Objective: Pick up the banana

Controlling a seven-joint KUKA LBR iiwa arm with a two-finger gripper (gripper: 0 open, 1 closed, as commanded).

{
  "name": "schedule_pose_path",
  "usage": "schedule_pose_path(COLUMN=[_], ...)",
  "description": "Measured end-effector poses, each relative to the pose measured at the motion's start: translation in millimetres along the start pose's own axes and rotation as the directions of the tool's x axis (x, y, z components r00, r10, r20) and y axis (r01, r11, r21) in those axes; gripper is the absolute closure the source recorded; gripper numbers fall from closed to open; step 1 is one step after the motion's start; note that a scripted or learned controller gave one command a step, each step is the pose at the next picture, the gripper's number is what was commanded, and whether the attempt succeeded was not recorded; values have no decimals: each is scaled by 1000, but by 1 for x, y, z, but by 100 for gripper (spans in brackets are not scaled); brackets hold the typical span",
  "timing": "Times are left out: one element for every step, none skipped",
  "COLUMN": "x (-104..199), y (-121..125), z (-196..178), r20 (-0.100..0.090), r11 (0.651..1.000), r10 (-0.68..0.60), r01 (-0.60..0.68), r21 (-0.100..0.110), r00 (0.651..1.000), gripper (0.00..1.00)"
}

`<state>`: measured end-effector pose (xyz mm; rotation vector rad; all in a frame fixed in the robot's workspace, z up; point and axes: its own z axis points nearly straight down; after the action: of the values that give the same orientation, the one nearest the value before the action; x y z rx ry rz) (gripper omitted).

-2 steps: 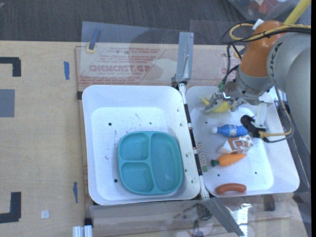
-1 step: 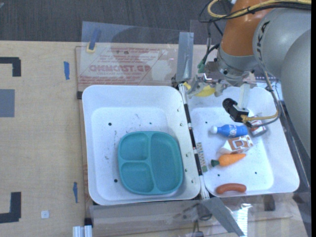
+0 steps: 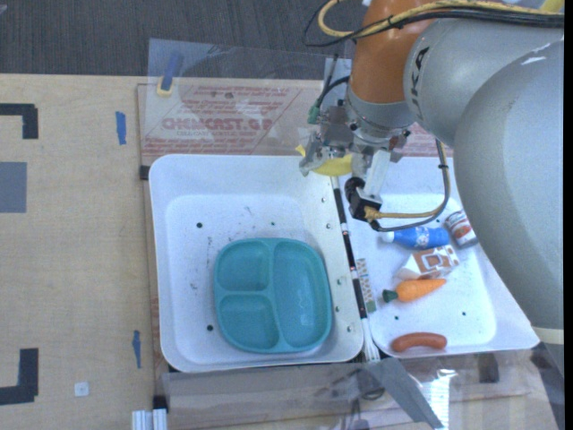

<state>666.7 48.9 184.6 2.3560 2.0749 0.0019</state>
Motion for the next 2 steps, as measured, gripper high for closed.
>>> schedule_pose_path(x=[7, 6], y=[0, 0], z=[-57, -57], r20=[1, 1], r11=[893, 893], r10=[-450, -450], r01=[450, 450], r21=[-4, -3], r00=[893, 893], gripper=[100, 0])
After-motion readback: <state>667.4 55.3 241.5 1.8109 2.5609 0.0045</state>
